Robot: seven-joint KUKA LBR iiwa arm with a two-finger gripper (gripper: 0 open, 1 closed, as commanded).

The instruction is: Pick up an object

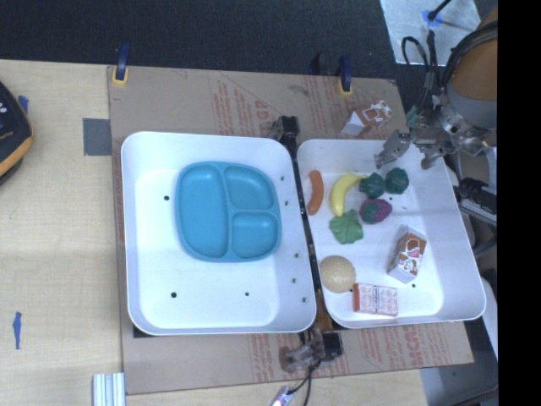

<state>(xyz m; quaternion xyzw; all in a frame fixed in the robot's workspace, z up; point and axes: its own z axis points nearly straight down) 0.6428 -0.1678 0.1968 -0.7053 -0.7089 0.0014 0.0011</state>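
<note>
The right bin [448,227] holds several toy foods: an orange sausage [314,191], a yellow banana [341,193], two dark green pieces [385,182], a purple piece [376,211], a light green leafy piece [346,227], a tan round bun [337,272], a small white carton [408,255] and a flat red-and-white box [375,299]. My gripper [412,152] hangs over the bin's far right corner, just beyond the dark green pieces. Its two fingers stand spread apart and open, with nothing between them.
The left bin [152,260] bears a blue divided plate [228,211]. A small carton [369,117] lies on the cardboard outside the right bin's far edge. A dark device [10,129] sits at the bench's left edge. Clamps hold the cardboard at the back.
</note>
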